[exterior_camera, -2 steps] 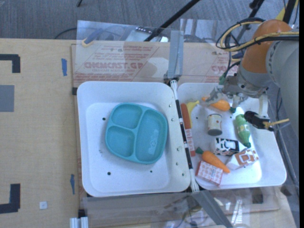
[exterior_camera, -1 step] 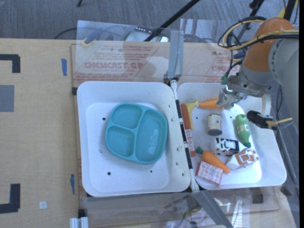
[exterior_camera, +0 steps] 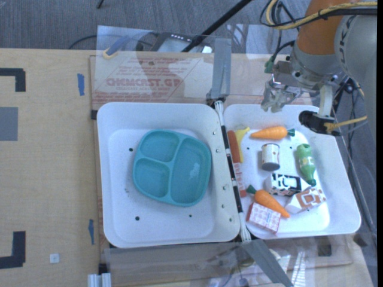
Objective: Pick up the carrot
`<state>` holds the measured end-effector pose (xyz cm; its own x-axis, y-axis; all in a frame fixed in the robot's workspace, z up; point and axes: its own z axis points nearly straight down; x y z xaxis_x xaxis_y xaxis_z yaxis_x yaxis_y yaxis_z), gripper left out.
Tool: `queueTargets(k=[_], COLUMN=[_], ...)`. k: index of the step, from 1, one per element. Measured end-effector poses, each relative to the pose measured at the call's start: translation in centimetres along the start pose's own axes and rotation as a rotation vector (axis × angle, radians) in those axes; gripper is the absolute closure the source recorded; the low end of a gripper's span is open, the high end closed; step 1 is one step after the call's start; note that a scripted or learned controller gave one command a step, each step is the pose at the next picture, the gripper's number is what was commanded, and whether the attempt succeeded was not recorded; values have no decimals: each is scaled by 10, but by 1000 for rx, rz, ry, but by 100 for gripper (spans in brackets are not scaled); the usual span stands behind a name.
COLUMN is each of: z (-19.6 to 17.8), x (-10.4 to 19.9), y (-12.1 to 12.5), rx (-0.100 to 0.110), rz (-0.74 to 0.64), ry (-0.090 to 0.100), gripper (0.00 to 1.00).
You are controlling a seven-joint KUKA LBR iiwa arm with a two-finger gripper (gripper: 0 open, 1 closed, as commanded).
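tool hangs over the far edge of the right bin, just beyond the upper carrot, and carries nothing. its fingers point down with a small gap between them, so it reads as narrowly open, though the blur makes the exact spread hard to judge. it touches no item that i can make out.

two carrots lie in the right bin. the upper carrot sits near the far wall, lying crosswise with its green top toward the right. the lower carrot lies nearer the front, slanted, hemmed in by a red-checked block just beside it and a black-and-white pack behind it. a can stands between the two carrots, and a green bottle lies to the right. a red and yellow piece rests along the bin's left wall. the left bin holds a teal tray.

judging from this, the step in hand is the approach: the pick is not yet made. the upper carrot looks the easier target, being close to the tool and free on its sides. the next move calls for shifting toward the front over its middle, setting the fingers across its short width, opening enough to straddle it, then descending and closing.
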<state>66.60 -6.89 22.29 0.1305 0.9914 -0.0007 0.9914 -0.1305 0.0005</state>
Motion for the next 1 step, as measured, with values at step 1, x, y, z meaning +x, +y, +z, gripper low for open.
queueTargets(k=[1], z=[0], x=[0], y=[0], rx=[1], rz=[0], ry=[0], gripper=[0])
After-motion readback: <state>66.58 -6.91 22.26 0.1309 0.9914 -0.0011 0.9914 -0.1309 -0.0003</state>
